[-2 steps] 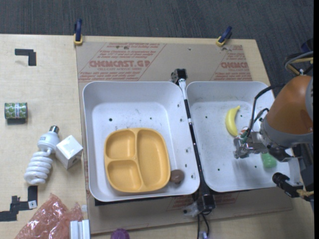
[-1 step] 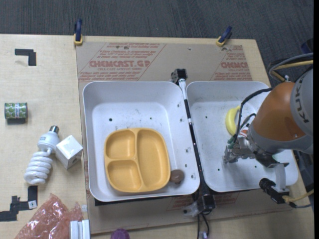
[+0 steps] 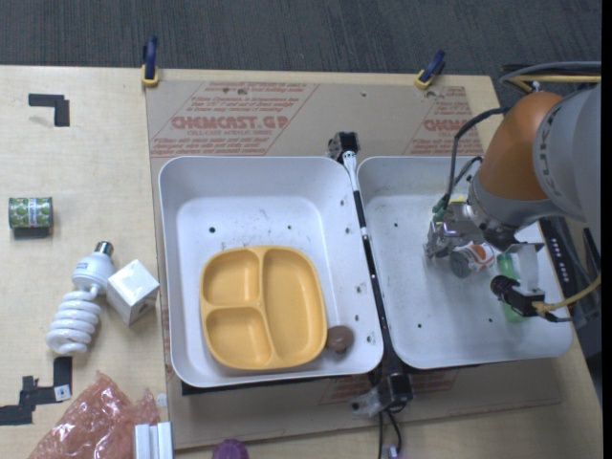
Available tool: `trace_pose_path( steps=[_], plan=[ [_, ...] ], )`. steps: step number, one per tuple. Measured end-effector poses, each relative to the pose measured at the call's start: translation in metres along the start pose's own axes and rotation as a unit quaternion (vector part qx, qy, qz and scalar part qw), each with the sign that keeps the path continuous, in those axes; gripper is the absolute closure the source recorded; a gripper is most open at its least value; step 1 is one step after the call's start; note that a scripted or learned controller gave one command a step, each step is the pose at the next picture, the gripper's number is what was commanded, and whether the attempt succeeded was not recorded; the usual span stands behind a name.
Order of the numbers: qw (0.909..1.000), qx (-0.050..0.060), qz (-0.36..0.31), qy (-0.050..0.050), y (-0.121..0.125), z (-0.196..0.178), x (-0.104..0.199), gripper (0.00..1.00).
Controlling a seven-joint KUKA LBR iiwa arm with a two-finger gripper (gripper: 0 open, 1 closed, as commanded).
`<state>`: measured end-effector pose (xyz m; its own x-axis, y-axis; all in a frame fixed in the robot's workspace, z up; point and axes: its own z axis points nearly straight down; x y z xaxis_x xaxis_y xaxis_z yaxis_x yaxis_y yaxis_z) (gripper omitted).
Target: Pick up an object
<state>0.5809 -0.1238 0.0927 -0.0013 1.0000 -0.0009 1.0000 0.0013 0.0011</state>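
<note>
The gripper (image 3: 457, 250) hangs low in the right bin (image 3: 411, 342); the yellow plate (image 3: 263, 306) lies in the neighbouring bin. Whether its jaws are apart, I cannot tell.

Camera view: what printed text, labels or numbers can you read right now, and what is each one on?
"CHEMCAST G P": red print, repeated, on the brown protective sheet behind the left bin.
"CHEMC...": the same red print near the right bin, cut off by the arm.
Smaller red lines under that print: too blurred to read.
Green can label: too small to read.
</note>
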Motion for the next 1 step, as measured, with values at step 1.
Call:
trace_pose_path(
  steps=[1],
  plan=[
    [1.0, 0.001, 0.002, 0.0, -0.0933, 0.0004, 0.0095, 0.0]
  ],
)
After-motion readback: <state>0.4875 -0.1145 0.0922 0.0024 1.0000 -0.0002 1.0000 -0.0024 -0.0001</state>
